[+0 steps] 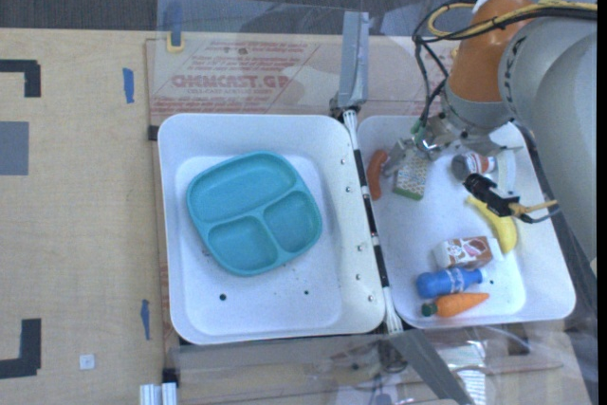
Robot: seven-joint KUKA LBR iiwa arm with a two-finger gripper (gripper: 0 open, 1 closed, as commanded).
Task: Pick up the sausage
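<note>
The sausage (pixel 377 175), a short reddish-orange piece, lies in the right bin (pixel 550 299) hard against its left wall, near the far corner. Just to its right sits a small greenish box (pixel 412 177) whose printing is too small to read. The gripper (pixel 420 145) hangs low over that corner, just above the box and near the sausage; whether it is spread or pressed together cannot be told from this angle, and nothing is visibly pinched in it. Elsewhere in the right bin lie a yellow banana (pixel 501 221), a small carton (pixel 464 252) with a red-brown and white label that is not legible, a blue bottle (pixel 450 282) on its side and an orange carrot (pixel 458 303) near the front edge. The left bin (pixel 190 299) holds a teal divided plate (pixel 252 212). Behind the bins a clear panel (pixel 237 76) carries faint red lettering, too washed out to read with confidence.
</note>
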